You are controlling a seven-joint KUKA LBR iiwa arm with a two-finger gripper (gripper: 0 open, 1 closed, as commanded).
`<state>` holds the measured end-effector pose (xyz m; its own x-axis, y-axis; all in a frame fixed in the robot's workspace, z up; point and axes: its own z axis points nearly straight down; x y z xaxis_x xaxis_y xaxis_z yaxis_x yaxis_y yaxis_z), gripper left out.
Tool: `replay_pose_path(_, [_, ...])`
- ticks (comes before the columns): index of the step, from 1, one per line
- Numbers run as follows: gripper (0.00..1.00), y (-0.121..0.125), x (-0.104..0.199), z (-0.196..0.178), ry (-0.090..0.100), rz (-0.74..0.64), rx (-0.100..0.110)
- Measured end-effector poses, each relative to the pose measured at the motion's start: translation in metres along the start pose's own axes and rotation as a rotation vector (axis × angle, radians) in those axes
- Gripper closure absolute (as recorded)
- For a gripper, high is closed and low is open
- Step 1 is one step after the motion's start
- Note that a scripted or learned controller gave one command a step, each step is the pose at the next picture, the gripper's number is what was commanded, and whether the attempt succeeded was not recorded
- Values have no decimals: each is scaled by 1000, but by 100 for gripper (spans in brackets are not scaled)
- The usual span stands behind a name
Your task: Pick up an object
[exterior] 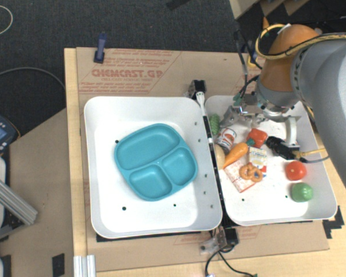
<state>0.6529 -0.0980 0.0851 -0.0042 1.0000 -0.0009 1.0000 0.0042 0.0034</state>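
A teal divided plate (155,161) is lying in the left bin (98,172), while the right bin (265,212) is holding a small can (226,138), a carrot (236,153), a pretzel packet (246,172), a red tomato (296,170) and a green ball (301,192). The gripper (259,119) is hanging over the far end of that bin, just above the can and carrot. I cannot tell how wide it is standing or whether it is grasping anything.

My arm (328,79) runs off the right edge; its wrist hides the end effector (259,115) fingers and the right bin's (277,209) far corner.
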Motion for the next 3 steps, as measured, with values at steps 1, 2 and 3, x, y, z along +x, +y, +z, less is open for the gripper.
replay_pose_path(1, [0,17,79,-107,2,-4,-8])
replay_pose_path(2, [0,-9,151,-187,4,-5,-7])
replay_pose_path(3, [0,-21,249,-268,4,-5,-7])
